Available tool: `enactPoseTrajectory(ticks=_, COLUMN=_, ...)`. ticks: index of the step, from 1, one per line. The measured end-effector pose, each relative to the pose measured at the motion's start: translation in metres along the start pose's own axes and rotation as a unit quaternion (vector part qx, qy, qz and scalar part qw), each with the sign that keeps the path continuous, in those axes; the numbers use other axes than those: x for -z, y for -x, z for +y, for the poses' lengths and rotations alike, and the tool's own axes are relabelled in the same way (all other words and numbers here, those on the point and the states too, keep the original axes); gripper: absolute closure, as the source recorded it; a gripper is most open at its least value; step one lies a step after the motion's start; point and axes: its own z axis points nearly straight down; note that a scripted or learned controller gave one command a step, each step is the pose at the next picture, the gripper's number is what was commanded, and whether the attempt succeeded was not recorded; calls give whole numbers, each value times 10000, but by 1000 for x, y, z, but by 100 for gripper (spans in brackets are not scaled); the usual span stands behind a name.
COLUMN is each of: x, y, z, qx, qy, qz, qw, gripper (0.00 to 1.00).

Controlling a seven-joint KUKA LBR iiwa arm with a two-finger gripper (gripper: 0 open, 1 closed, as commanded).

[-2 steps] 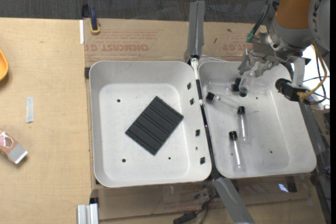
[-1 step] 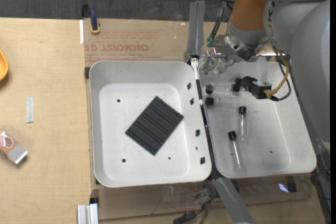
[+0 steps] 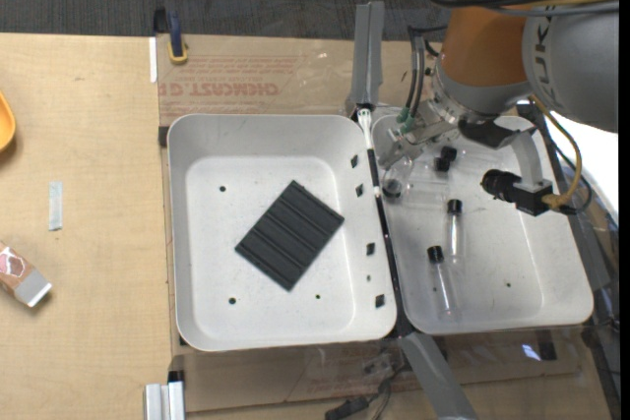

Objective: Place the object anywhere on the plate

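A dark grey ribbed plate [image 3: 290,236] lies flat and turned on a diagonal in the middle of the left bin [image 3: 197,310]. In the right bin [image 3: 551,300] lie two clear tubes with black caps, one near the middle [image 3: 454,226] and one closer to the front [image 3: 441,282]. A small black piece [image 3: 443,160] lies near the back. My gripper [image 3: 402,152] hangs low over the back left corner of the right bin, close to the wall between the bins. The wrist and clutter hide what is under it.
The grey arm with its orange band [image 3: 497,10] covers the back of the right bin. A black connector with cables [image 3: 514,189] juts over that bin's right half. Small clips line the left bin's right wall [image 3: 374,211]. Loose items lie on the bench at far left [image 3: 25,278].
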Motion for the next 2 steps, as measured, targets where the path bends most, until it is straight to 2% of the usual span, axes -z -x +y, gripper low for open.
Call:
enactPoseTrajectory(ticks=1, x=-31, y=-24, z=31, qx=1624, qy=3, qz=-1, qw=9867, gripper=100)
enactPoseTrajectory(ticks=2, x=-36, y=-55, z=85, qx=3009, qy=20, qz=-8, qw=9536, gripper=100)
